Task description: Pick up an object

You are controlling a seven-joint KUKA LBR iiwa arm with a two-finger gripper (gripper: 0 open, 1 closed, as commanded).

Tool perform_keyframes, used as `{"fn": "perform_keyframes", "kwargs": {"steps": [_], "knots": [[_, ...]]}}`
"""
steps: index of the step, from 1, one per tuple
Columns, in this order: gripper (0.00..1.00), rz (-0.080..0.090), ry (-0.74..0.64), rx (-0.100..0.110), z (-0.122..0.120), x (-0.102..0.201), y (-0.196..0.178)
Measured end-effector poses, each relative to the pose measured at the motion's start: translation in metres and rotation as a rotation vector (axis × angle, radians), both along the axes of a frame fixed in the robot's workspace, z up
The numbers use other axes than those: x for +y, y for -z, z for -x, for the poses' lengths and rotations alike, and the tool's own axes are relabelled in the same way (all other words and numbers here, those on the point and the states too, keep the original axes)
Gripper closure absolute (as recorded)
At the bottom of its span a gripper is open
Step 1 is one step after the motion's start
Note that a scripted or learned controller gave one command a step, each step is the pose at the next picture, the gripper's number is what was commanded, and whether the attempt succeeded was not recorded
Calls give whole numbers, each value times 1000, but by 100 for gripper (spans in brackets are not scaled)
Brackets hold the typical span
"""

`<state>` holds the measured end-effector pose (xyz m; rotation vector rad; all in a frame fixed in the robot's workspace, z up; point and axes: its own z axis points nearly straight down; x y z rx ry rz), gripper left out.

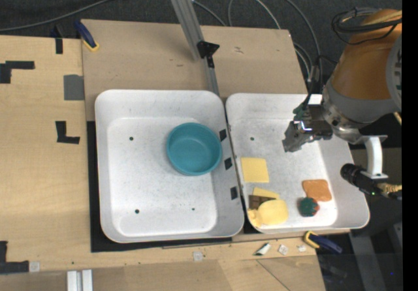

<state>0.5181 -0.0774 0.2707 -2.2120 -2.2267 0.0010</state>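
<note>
Claw-wise, the gripper hangs over the upper-middle part of the right bin, above bare white floor, and honestly I can't tell how it's set from this angle, it's just a dark blob under the wrist. Nothing visible in it, and it doesn't look to be touching any object. The stuff worth grabbing all sits toward the near end of that same bin, so down-frame from the claw: a yellow square is the closest, down and to the left of it, lying flat and pretty much square so no real long axis to line up with. Further down there's a yellow lumpy toy against the near-left corner with a small brown piece touching it, and off to the right an orange slab with a green ball just beside it. The left bin has a teal bowl sitting upright near its right side, well apart from the claw. My guess is the yellow square is the easiest target: short move, but being flat it could be hard to pinch.
</note>
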Motion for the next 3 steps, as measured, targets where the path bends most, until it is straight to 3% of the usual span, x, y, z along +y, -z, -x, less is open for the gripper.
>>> {"fn": "perform_keyframes", "kwargs": {"steps": [3], "knots": [[100, 2, 1, 0, -11, 149, 17]]}}
